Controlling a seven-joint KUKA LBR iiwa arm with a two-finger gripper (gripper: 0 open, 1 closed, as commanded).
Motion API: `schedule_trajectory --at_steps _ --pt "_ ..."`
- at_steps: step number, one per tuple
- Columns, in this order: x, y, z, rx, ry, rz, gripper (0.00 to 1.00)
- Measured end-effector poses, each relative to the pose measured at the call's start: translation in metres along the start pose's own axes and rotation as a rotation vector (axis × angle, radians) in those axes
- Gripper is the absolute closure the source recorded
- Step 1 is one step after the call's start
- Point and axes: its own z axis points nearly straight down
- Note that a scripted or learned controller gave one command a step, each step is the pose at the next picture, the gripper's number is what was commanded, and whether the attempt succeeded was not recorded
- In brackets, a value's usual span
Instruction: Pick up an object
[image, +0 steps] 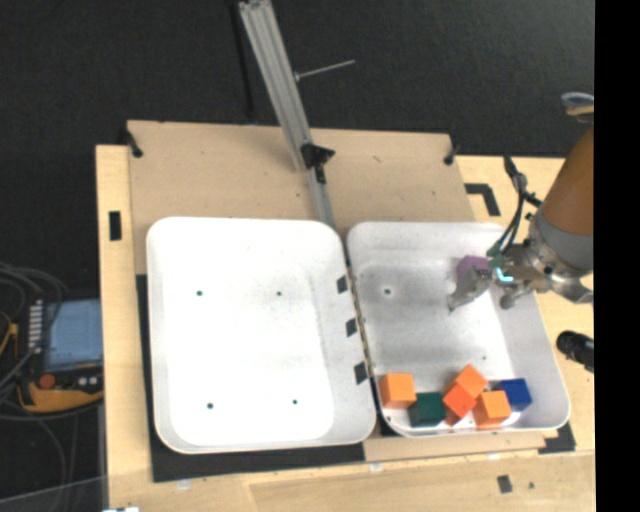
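My gripper (483, 298) hangs over the right bin (400, 262), near its far right side, and is open. Its two fingers (462, 293) stand apart above the bin floor with nothing visibly between them. A small purple object (471, 266) lies right beside the left finger on its far side, partly hidden by the wrist. Along the right bin's near edge lie an orange block (399, 388), a dark green block (429, 409), two more orange blocks (465, 388) (492, 407) and a blue block (516, 392).
The left bin (245, 330) is beside the right one, with a row of black clips (352, 325) on the wall between them. A slanted metal rail (285, 95) rises from behind the bins. A blue device and cables (70, 340) sit off the bench at left.
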Motion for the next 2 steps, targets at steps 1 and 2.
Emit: schedule_trajectory --at_steps 1,2 --pt "0.0 0.001 -0.002 -0.005 -0.001 0.001 0.0" --pt "-0.005 -0.002 0.06 0.002 -0.003 0.005 0.0"
